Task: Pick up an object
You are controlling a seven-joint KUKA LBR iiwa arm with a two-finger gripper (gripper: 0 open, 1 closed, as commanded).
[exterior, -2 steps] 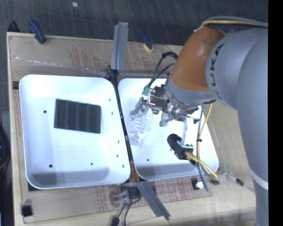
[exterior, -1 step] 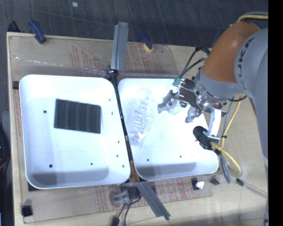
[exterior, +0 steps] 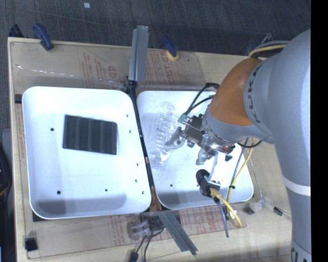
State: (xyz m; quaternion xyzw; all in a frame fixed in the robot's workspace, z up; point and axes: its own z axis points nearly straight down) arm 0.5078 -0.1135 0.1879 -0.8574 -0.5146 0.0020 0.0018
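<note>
Where the arm comes in: from 3 o'clock in your view, the grey arm (exterior: 284, 108) with its orange band (exterior: 234, 100) leans over the right bin (exterior: 175, 198).
Gripper: the gripper (exterior: 176, 139) sits low over the middle of the right bin, pointing toward 9 o'clock.
Gripper state: you cannot tell from this angle whether it is open or closed; the wrist hardware and the glare on the clear plastic hide it.
Task object: a clear plastic object (exterior: 163, 125), ribbed and see-through, lies in the right bin's left half, near the 10 o'clock corner.
Object against gripper: the clear piece is at 10 to 11 o'clock of the gripper tip and just beside it. Whether they touch cannot be read.
Grip check: nothing can be made out as held.
Other candidate: a dark ribbed rectangle (exterior: 90, 135) lies flat in the left bin (exterior: 38, 201), a little toward 12 o'clock of its centre, well apart from the gripper.
In the way: the rims where the two bins meet (exterior: 144, 157) run between the gripper and the dark rectangle.
Cables: a black cable and a yellow cable (exterior: 233, 206) hang from the wrist toward 6 o'clock, over the right bin's near rim.
Bench edge, 12 o'clock: two blue clamps (exterior: 42, 37) and an upright grey bar (exterior: 138, 53) above the gap between the bins.
Bench edge, 6 o'clock: a grey metal bracket (exterior: 175, 232) below the gap.
</note>
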